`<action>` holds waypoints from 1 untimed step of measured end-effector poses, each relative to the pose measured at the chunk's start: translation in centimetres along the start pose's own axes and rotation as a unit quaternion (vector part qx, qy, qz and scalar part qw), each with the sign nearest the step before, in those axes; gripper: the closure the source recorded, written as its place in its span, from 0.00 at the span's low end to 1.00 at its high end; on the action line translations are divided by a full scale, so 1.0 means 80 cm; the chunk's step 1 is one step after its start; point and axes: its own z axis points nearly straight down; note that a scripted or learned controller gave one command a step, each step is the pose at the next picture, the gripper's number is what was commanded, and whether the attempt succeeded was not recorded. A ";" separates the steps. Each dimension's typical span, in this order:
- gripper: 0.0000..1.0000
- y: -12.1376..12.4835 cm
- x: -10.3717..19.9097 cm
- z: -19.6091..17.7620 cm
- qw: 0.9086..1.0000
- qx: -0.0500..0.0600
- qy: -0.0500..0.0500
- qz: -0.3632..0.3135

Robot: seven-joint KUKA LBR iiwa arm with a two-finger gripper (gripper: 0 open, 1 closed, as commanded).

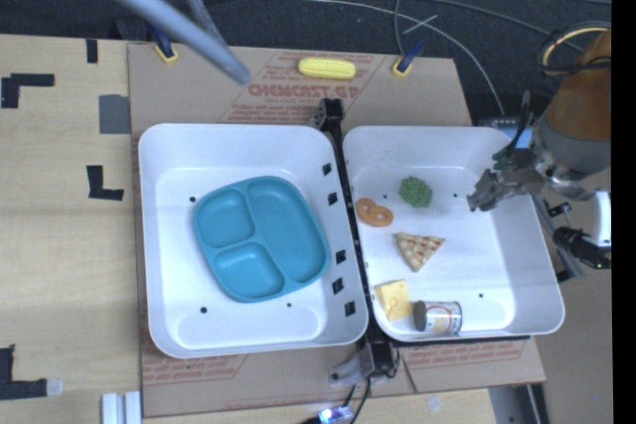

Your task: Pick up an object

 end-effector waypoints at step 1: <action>1.00 -0.004 0.008 -0.075 1.000 -0.001 0.000 -0.001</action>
